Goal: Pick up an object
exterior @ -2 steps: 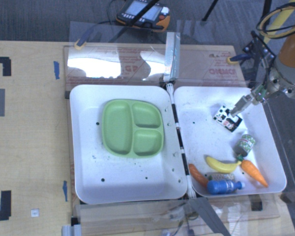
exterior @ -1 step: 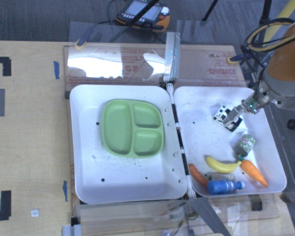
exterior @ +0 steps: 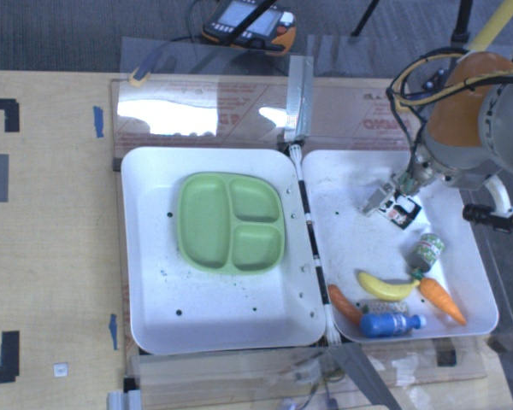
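Note:
My gripper (exterior: 391, 206) hangs over the upper middle of the right bin (exterior: 342, 178), open, with nothing between its fingers. Below it, along the bin's front, lie a yellow banana (exterior: 385, 286), a blue bottle (exterior: 390, 323) on its side, an orange carrot (exterior: 441, 298) at the right and a second carrot (exterior: 343, 303) by the left wall. A small green-and-white can (exterior: 427, 251) lies just below and right of the gripper, apart from it.
The left bin (exterior: 145, 272) holds a green divided plate (exterior: 231, 222). A metal divider (exterior: 308, 220) separates the two bins. The arm's orange band (exterior: 462, 109) and cables sit over the right bin's back right corner.

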Controlling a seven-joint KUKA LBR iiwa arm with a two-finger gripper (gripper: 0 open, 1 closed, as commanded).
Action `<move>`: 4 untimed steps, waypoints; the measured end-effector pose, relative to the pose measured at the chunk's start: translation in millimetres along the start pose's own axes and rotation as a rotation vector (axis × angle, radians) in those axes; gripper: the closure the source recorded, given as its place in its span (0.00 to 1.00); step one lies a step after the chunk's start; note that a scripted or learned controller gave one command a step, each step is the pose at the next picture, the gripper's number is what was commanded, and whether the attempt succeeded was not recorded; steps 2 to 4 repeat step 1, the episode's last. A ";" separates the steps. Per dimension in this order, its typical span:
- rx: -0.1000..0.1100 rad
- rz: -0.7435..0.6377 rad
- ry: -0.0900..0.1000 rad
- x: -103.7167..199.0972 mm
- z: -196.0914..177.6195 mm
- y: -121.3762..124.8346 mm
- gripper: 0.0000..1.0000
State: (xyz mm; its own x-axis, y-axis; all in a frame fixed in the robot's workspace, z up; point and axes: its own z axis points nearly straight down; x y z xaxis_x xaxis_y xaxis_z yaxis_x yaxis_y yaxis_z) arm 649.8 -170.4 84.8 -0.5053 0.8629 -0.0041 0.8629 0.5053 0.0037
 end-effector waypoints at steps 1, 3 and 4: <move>-0.003 -0.003 -0.002 0.0 -9.6 2.4 1.00; -0.003 -0.003 -0.002 0.0 -9.6 2.4 1.00; -0.003 -0.003 -0.002 0.0 -9.6 2.4 1.00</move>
